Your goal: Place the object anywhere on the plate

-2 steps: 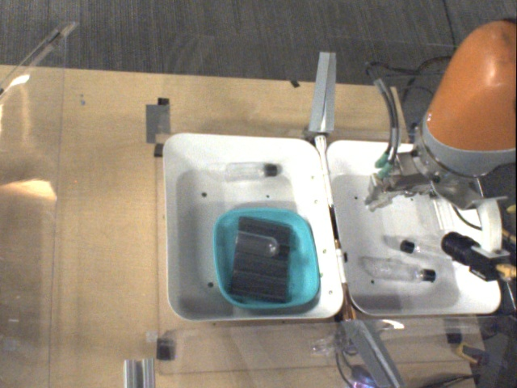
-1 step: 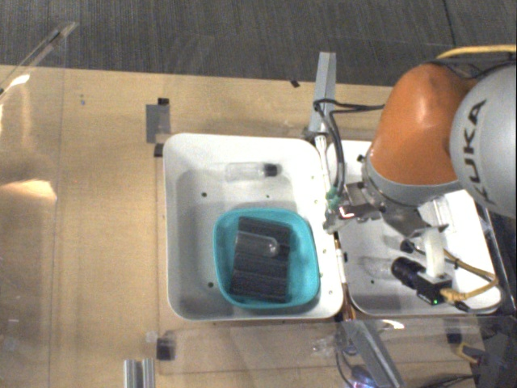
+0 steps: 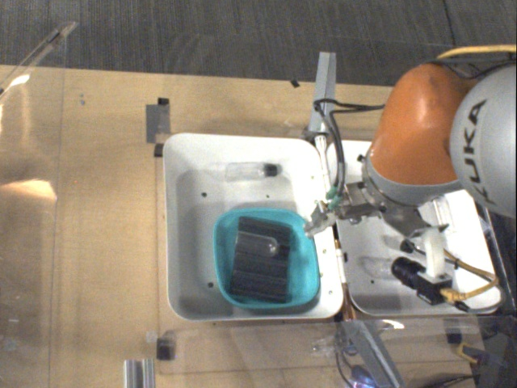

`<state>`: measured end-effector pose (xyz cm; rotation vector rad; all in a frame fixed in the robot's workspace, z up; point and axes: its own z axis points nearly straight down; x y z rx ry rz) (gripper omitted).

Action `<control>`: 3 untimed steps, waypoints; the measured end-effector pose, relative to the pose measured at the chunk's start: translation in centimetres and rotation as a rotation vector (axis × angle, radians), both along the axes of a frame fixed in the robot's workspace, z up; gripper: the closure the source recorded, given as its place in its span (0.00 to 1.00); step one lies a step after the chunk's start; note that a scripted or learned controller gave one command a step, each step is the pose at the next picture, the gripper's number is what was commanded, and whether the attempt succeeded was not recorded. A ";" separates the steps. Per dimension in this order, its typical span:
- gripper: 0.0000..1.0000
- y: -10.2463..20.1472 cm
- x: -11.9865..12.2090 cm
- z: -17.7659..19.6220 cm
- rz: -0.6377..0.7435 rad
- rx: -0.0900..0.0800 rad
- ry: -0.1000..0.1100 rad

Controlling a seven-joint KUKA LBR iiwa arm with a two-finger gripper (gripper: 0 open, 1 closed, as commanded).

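A teal square plate (image 3: 307, 253) lies in the front half of the left white bin (image 3: 182, 217). On the plate rests a black ridged block (image 3: 258, 261), slightly tilted, with a small shiny spot near its top right. My gripper (image 3: 317, 219) hangs at the plate's right rim, over the wall between the two bins, apart from the black block. Nothing shows between its tips. The grey and orange arm covers much of the right bin (image 3: 380, 297).
A clear tube with a black cap (image 3: 250, 170) lies along the back wall of the left bin. Cables and a black fitting (image 3: 416, 275) hang from the arm over the right bin. Wooden bench surrounds both bins.
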<state>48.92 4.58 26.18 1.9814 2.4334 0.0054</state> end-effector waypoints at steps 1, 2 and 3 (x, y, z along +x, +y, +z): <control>0.00 -2.1 0.0 0.9 -0.015 0.000 -0.004; 0.00 -2.1 -0.1 -0.4 -0.016 0.000 -0.001; 0.00 -3.1 0.0 14.3 -0.014 0.000 -0.008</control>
